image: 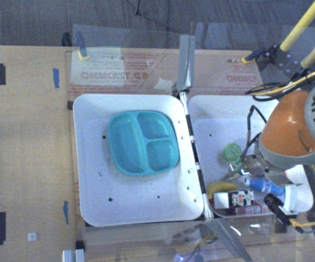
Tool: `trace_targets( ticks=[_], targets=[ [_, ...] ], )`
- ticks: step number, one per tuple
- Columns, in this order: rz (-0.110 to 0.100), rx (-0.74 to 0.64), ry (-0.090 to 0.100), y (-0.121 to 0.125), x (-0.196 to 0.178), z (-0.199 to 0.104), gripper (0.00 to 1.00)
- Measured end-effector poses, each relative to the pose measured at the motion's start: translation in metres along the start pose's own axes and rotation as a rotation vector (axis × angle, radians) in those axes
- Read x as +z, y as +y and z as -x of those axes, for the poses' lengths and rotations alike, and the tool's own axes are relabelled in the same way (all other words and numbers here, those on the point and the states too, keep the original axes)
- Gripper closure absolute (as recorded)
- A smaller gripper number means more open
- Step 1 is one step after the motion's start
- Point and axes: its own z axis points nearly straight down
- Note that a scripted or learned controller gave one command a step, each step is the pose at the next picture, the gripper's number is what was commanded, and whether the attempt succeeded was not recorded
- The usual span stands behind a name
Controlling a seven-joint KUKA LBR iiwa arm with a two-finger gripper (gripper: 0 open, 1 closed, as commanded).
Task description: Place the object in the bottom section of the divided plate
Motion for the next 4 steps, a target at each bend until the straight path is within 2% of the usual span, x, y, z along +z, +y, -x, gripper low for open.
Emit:
trace_targets(
  ticks=[1, 2, 3, 4],
  targets=[
    [0.005, -0.183, -0.005, 0.075, 0.0, 0.045, 1.0],
    [0.0, -0.136, -0.007, -0.002, 0.0, 0.121, 1.0],
    [-0.008, -0.23, 0.002, -0.028, -0.015, 0.112, 1.0],
    [-0.005, -0.235, -0.001, -0.029, -0.075, 0.076, 1.0]
  ],
)
